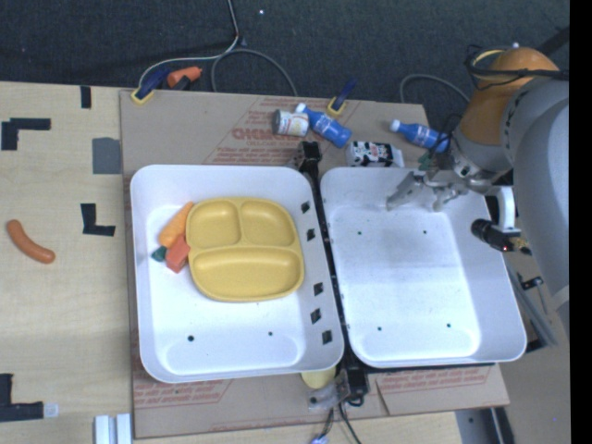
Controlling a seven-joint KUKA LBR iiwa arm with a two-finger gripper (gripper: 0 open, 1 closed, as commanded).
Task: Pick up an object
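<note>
Yellow divided plate (245, 249) in left bin (153, 188): probably light, stiff, smooth; best taken at the rim. Gripper (423, 193) above right bin (499, 331), fingers spread, holding nothing.

Yellow tray (244, 249) in left bin (148, 313), carrot (173, 226) touching tray's left edge, right bin (416, 276) beside it, gripper (424, 192) w/ fingers spread over right bin's far edge, sausage (30, 241) well left of tray
</note>
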